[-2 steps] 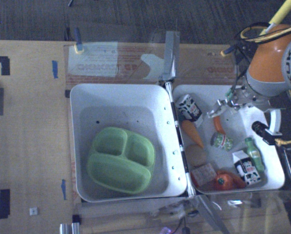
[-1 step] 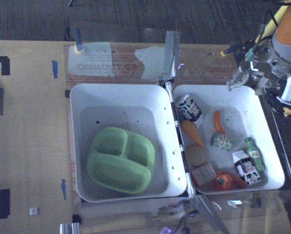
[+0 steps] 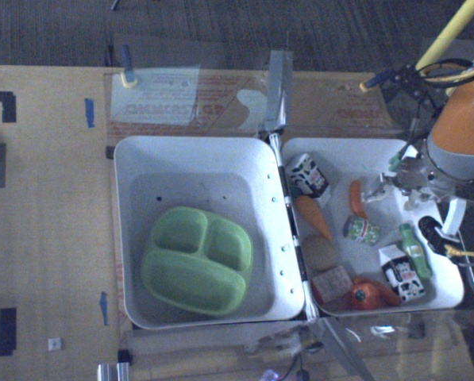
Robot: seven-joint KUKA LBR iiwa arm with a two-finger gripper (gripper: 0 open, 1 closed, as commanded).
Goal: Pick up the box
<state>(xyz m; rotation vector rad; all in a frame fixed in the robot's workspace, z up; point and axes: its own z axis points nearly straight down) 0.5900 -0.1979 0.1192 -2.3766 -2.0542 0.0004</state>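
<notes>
The gripper (image 3: 407, 187) hangs over the upper right part of the right bin (image 3: 451, 296), under the grey wrist and its orange band. Its metal parts blur together from this angle, so I cannot tell whether it is spread or closed, and nothing shows as held in it. The nearest candidate is the box (image 3: 402, 278), a small black-and-white patterned carton lying toward the near edge of the view from the gripper, close to the bin's front right corner. Its long axis seems to run roughly front to back, slightly tilted. A green bottle (image 3: 414, 248) lies just beside it on the gripper's side, crowding the approach. A similar second carton (image 3: 308, 175) stands well apart at the bin's upper left, beyond a carrot (image 3: 313, 217).
</notes>
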